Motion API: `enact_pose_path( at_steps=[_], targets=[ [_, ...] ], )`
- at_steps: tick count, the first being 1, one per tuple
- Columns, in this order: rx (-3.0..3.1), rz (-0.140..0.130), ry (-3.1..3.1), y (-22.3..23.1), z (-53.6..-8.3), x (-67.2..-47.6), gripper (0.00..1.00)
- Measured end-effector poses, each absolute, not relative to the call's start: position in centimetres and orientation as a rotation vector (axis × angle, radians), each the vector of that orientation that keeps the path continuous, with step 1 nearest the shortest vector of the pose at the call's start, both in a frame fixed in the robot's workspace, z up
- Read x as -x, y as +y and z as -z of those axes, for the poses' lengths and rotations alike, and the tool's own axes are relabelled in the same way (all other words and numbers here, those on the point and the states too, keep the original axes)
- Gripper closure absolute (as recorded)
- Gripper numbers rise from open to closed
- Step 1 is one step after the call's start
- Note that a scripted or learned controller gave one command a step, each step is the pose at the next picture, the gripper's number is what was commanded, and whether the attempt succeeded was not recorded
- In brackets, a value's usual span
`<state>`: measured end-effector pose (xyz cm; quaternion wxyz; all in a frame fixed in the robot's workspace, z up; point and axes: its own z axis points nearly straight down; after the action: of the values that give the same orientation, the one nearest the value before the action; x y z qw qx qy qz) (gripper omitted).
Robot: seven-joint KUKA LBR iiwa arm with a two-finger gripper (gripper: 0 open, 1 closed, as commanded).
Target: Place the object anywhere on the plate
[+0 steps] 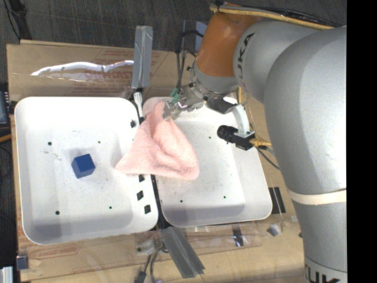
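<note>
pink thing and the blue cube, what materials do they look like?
Pink cloth: looks like soft terry or microfibre fabric, matte; it hangs in folds from a pinched corner at the gripper. Blue cube in the left bin: rigid, sharp edges, matte; probably foam, plastic or painted wood, hard to tell.

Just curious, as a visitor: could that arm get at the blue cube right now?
Probably not at once: the gripper is shut on the pink cloth draped over the bins' shared edge. The cube itself sits uncovered in the left bin.
</note>
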<state>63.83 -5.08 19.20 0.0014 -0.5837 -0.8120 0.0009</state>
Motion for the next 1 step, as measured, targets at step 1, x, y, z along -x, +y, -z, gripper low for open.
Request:
enact_pose_path(
  at_steps=[1],
  targets=[
    [1.82,-0.002,-2.559,-4.97,-23.21,-63.87,1.0]
  ],
)
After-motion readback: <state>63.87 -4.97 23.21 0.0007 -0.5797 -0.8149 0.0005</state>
